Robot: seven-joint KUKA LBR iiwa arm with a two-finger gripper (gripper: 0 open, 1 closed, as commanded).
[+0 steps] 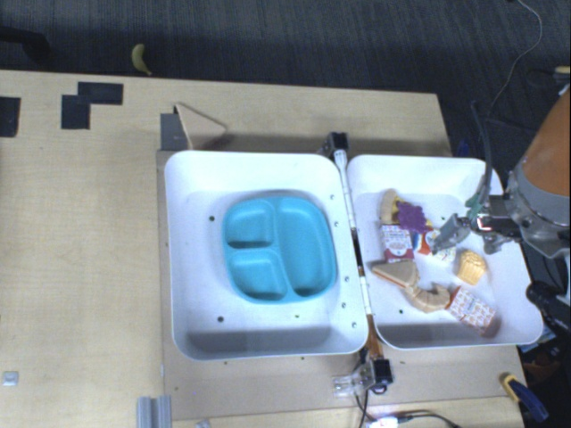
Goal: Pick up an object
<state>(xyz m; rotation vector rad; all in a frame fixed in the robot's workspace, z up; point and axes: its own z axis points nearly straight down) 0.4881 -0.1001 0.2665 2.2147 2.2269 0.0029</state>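
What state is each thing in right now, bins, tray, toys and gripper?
Left bin: holds the blue tray.
Blue divided tray: upright, flat, its three compartments bare.
Right bin: holds a cluster of small toy items.
Purple toy: lying near the bin's back, apart from the gripper.
Yellow toy: lying loose, below the gripper.
Red-and-white packet: lying flat mid-bin.
Gripper: low over the right bin, nothing seen between its fingers.

Robotics lab: plywood bench, 2 white bins, loose cables.
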